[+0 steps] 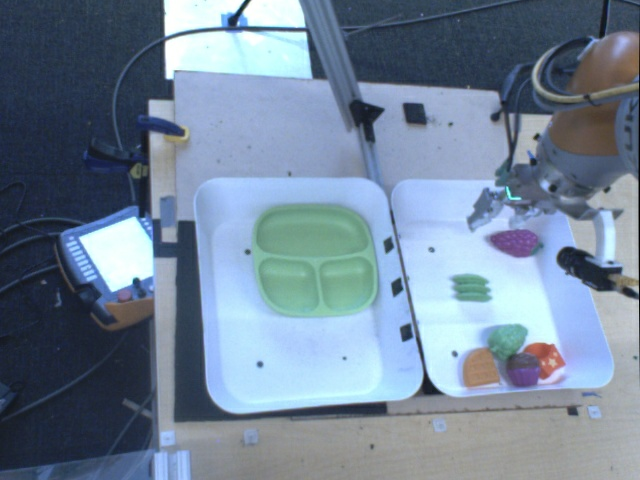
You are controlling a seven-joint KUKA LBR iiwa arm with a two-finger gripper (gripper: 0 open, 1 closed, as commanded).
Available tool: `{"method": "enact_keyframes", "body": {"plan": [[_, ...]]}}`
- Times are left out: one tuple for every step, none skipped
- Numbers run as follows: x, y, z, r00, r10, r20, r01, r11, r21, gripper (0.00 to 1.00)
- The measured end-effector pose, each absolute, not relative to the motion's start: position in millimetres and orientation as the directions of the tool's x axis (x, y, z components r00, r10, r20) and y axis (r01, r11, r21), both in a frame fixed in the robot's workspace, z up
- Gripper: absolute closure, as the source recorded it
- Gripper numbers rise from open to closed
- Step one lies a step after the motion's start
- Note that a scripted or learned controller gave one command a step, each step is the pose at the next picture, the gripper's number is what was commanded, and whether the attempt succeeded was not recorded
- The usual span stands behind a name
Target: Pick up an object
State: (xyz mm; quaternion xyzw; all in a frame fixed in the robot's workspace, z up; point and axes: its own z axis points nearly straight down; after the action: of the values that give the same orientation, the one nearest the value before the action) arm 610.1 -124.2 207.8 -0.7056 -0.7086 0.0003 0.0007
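Camera view, 1 frame logged. Right bin (pixel 590 368): purple grape cluster (pixel 515 241) at the far side; green pea pods (pixel 471 287) mid-bin; near corner, a huddle of green leafy toy (pixel 508 339), orange piece (pixel 481 369), dark purple piece (pixel 523 370), red piece (pixel 546 360). Left bin (pixel 215 368): 1 green 3-compartment tray (pixel 315 258). Gripper (pixel 500 208) hangs just beside the grapes on their far-left side; I cannot tell its grasp state. My risk entry: offset from the grapes, a descent could nudge them aside or close on nothing.
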Motion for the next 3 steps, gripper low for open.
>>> {"method": "enact_keyframes", "body": {"plan": [[610.8,-124,209,-0.005,1.000,0.000,1.000,0.005,0.001,0.00],[606.7,-126,167,-0.001,1.000,-0.001,1.000,0.001,-0.001,0.00],[605.5,-127,105,-0.001,1.000,0.000,1.000,0.001,-0.001,0.00]]}}
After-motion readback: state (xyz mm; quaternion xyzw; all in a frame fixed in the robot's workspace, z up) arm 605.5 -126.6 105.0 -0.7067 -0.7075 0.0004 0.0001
